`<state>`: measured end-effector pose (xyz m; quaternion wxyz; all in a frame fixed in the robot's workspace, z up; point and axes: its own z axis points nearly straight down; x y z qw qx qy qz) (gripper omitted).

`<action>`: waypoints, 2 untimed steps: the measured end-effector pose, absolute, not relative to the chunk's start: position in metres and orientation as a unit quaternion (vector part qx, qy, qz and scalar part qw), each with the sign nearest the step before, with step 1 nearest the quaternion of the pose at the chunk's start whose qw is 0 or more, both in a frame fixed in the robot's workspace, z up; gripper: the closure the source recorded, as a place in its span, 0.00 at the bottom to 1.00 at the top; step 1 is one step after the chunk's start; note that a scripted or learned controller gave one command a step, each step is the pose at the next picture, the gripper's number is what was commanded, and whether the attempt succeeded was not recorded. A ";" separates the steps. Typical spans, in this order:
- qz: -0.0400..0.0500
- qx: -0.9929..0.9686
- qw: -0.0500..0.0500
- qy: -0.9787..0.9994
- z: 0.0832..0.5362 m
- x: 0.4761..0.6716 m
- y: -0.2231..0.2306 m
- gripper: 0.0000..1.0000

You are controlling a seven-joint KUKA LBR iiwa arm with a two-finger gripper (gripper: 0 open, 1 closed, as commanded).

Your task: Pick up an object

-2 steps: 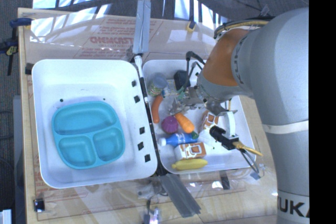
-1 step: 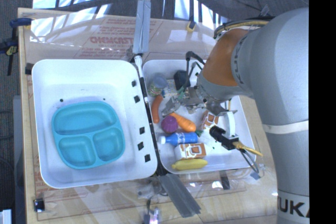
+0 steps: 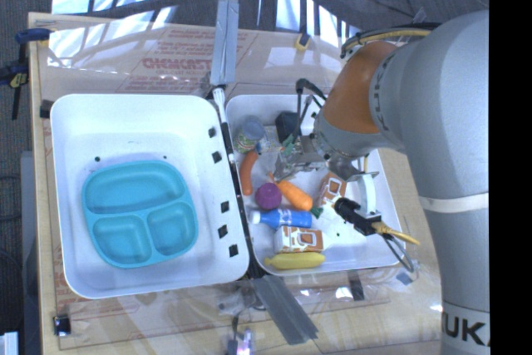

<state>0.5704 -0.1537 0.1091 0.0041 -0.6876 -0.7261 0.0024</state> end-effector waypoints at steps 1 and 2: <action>0.003 -0.687 0.004 -0.726 0.109 0.570 -0.154 0.00; 0.000 -0.588 0.000 -0.809 0.092 0.521 -0.136 0.00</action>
